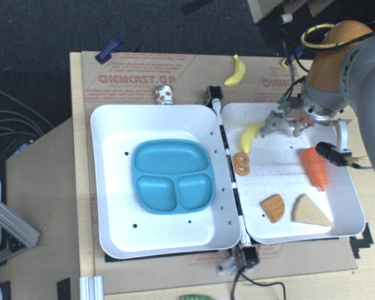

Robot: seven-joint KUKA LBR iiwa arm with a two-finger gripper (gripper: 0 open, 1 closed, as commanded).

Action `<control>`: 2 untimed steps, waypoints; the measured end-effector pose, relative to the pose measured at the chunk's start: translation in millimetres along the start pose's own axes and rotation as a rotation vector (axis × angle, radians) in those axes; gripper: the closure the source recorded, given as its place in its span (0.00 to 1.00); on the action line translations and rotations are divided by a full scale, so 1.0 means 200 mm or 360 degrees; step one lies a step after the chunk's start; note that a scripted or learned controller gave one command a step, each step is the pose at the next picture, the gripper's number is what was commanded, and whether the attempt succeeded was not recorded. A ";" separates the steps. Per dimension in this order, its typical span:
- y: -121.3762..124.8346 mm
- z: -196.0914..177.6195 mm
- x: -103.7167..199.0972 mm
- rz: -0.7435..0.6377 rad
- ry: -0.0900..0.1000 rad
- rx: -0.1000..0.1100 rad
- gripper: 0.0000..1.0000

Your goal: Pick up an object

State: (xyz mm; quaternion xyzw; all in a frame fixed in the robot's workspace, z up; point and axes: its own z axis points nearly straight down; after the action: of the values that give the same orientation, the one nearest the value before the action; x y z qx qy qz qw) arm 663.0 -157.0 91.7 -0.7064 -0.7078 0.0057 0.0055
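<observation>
Gripper [281, 122]: low over the right bin's [356, 199] far side, just beside the banana [249, 138]; fingers look spread, nothing between them.
Likely target: that banana, lying against the bin's left wall, nearest the fingertips.
Other candidates: pretzel [241, 163], carrot [314, 166], cracker [272, 207], cheese wedge [310, 210], scattered apart, so each is reachable.
Left bin [106, 167]: holds a blue divided plate [172, 175].

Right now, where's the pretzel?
The pretzel lies in the right bin, against its left wall, just below the banana and up-left of the cracker.
</observation>
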 end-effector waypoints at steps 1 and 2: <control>0.01 0.02 0.12 0.0001 -0.0002 -0.0007 0.00; 0.02 0.03 -0.25 -0.0002 0.0011 -0.0023 0.00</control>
State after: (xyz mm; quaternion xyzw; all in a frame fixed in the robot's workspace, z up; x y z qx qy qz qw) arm 667.4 -207.1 85.0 -0.7059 -0.7083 -0.0017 0.0029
